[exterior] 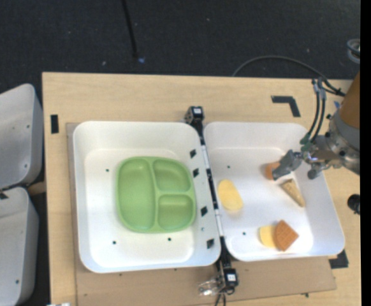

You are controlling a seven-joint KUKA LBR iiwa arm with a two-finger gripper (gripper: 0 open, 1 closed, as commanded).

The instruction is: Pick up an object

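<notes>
Grey two-finger gripper (292, 164) hung low at far right of right white bin (249, 139), beside small orange-brown chunk (271, 169). Fingers looked parted, nothing between them, though view blurred there. Tan wedge-shaped piece (293, 192) lay just nearer. Risk: closing off-centre could nudge chunk away or clip wedge. Green compartment tray (155, 193) sat in left bin.

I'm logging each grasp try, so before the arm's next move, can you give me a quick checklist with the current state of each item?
1. Gripper over the right bin: ok.
2. Target nearby: orange piece sits right beside the gripper: ok.
3. Anything held between the fingers: cannot tell.
4. Other pieces spaced apart: yellow oval alone; tan wedge close to the gripper: ok.
5. Green tray lies in the left bin, out of the way: ok.
</notes>
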